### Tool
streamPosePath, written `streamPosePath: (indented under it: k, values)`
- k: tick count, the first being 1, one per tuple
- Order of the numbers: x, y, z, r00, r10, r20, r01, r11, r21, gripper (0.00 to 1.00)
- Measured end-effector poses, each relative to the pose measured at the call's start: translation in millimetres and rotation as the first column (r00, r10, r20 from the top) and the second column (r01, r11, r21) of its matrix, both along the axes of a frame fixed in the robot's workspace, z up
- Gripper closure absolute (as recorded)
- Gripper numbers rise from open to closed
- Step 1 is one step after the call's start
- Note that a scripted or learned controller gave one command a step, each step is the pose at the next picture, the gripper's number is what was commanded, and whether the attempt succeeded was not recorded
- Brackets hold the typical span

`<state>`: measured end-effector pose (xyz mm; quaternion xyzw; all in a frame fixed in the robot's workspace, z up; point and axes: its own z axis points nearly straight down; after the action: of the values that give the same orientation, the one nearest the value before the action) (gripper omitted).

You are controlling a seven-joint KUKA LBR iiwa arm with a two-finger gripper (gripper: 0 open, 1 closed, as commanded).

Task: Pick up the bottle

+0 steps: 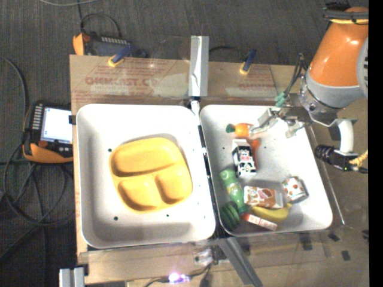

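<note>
Green bottle (232, 186) lies in the right bin (317, 178), against its left wall toward the front, long axis running roughly front-to-back with a slight slant. Gripper (276, 119) hovers over the bin's back right part, fingers spread wide, holding nothing. Bottle sits forward and left of it, well apart, with a carrot (241, 128) and small carton (243, 161) between.

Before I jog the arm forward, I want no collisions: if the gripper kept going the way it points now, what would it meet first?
The gripper points left across the right bin, toward the toy carrot. That looks like the first contact, though height is unclear from above. The green bottle lies lower, off that line.
</note>
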<state>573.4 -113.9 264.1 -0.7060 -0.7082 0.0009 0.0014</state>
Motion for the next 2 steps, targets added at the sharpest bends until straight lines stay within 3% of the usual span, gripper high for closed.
streamPosePath:
  k: [1, 2]
  values:
    - [-62, 26, 63, 0.986, 0.168, 0.002, -0.168, 0.986, -0.002, 0.0]
    - [-59, 74, -82, 1.0, -0.006, -0.002, 0.006, 1.0, 0.0, 0.0]
